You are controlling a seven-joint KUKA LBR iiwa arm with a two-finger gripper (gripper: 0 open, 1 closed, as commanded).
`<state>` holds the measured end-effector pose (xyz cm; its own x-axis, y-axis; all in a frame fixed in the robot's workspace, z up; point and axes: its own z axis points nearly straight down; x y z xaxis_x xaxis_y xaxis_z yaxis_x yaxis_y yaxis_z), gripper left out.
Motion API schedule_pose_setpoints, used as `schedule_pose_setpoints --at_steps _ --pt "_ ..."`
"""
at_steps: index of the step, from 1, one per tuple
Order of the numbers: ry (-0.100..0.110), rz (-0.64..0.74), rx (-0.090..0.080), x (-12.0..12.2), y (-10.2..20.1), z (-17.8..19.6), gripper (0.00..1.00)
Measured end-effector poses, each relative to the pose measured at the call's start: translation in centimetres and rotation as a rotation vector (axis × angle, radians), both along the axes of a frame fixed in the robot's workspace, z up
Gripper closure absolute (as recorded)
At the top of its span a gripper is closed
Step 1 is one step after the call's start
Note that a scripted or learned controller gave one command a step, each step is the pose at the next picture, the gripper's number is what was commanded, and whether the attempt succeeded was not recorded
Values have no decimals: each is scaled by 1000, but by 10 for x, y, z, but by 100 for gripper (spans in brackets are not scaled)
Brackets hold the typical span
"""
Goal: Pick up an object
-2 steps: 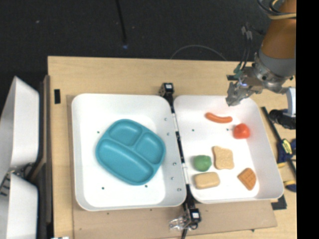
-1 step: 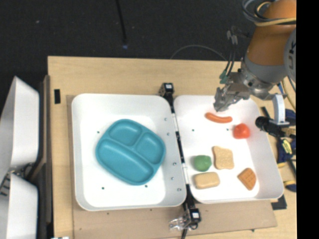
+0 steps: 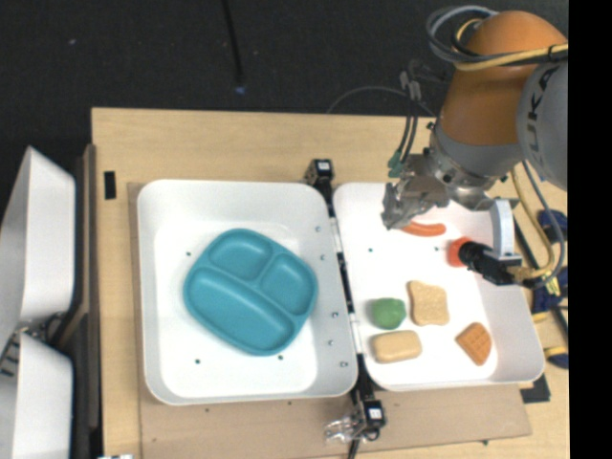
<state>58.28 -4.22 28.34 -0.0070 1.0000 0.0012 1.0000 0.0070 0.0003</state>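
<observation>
Nearest us, at the front of the view's right shallow white bin (image 3: 368, 256), sits one beige oval bread-roll piece (image 3: 395, 346). Now up to the action: one slim orange-red sausage-shaped piece (image 3: 426, 227) lies at the back of that bin, and the grey gripper (image 3: 402, 213) hangs right over its left end, touching it or just above, hard to call. Open or closed? Cannot tell from this angle, and nothing is visibly held. Just right of the sausage, one small red rounded piece (image 3: 465, 251), partly covered. Moving forward: one tan square cracker-like piece (image 3: 428, 303), one green round lump (image 3: 387, 313) beside it, one orange waffle-patterned wedge (image 3: 474, 342) at front right. Six pieces in all. Across in the left white bin (image 3: 172, 218), one teal plastic divided plate (image 3: 251, 290), three compartments, on its own.
</observation>
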Motion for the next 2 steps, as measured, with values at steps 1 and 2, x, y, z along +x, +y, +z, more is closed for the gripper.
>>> schedule_pose_setpoints --at_steps 1,2 --pt "1 -1 -1 -13 55 -17 100" --pt "1 -2 -2 -33 104 -33 100"
